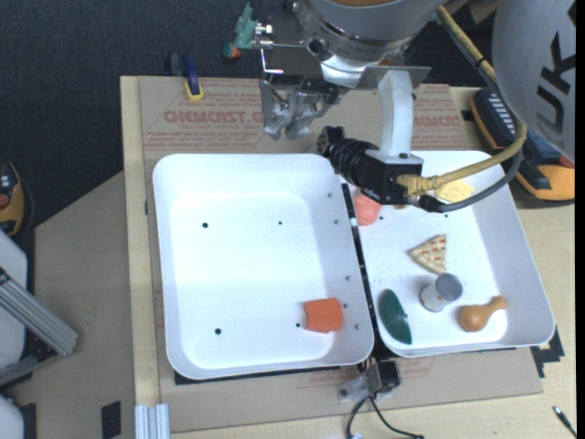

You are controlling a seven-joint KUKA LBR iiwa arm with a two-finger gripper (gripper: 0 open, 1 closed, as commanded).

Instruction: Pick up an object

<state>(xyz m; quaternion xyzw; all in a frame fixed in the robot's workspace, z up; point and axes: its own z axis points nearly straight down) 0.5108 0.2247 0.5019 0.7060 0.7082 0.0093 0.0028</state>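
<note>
My gripper (291, 117) hangs over the brown board just beyond the far rim of the left bin (167, 236), with nothing seen in it. An orange block (323, 315) lies alone near that bin's front right corner. The right bin (523, 245) holds a salmon-pink piece (367, 210) at its left wall, a tan pizza-like wedge (430, 252), a small grey cylinder (442, 292), a dark green oval (395, 315) and a brown pear-shaped object (480, 314). A yellow item (459, 188) lies at the back, partly behind a cable.
A black fitting with a brass-ended cable (379, 170) juts over the divider between the bins. A white bracket (396, 117) stands behind it. A blue and yellow clamp (192, 79) sits on the board's far left edge. The arm's grey body fills the upper right.
</note>
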